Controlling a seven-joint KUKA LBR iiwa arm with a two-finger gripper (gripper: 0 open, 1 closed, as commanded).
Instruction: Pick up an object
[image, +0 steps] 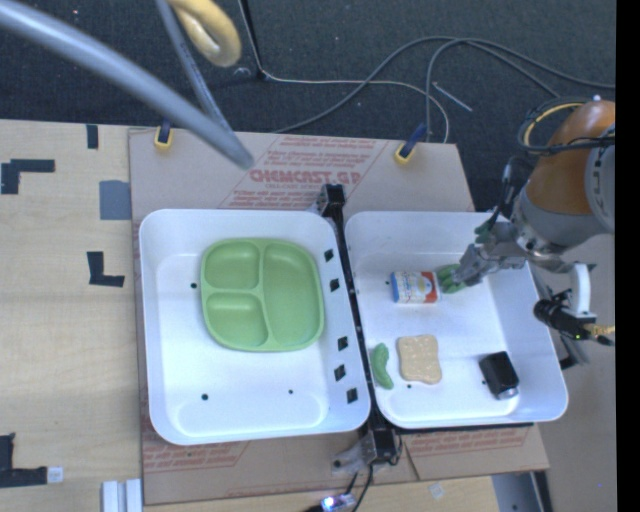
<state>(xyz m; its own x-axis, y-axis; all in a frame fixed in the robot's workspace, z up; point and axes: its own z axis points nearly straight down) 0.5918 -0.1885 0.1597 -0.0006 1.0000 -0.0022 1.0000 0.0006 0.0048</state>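
Gripper (462, 274) low in right bin (520, 400), just beside carton (413, 288); finger state can't be told. Toast (419, 359), pickle (381, 365), black block (498, 374) nearby.

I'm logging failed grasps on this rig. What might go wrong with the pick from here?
The gripper sits low beside the small carton, which lies on its side; a sideways approach may just push it along the right bin. The toast slice and green pickle lie flat, probably hard to get fingers under.
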